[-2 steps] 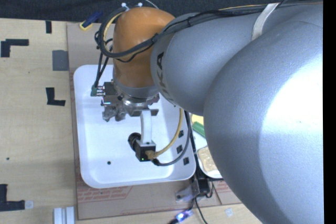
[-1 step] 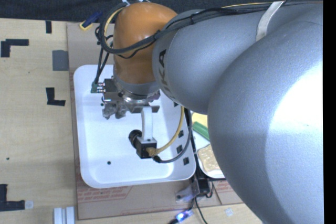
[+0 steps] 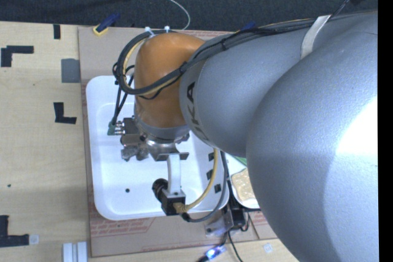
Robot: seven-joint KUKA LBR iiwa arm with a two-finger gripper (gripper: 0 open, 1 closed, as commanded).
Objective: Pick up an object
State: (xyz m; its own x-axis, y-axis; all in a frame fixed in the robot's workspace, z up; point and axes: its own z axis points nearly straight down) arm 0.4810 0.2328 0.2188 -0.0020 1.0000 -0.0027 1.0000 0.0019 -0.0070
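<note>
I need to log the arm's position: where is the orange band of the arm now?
In the camera view, the orange band sits above the upper part of the left white bin, left of the big grey arm link.

The arm (image 3: 282, 113) covers most of the right bin (image 3: 241, 184) and the left bin's (image 3: 101, 132) right edge.

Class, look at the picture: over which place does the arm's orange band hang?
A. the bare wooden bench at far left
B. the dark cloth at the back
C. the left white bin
C: the orange band sits directly above the left white bin, hiding its middle.
</note>
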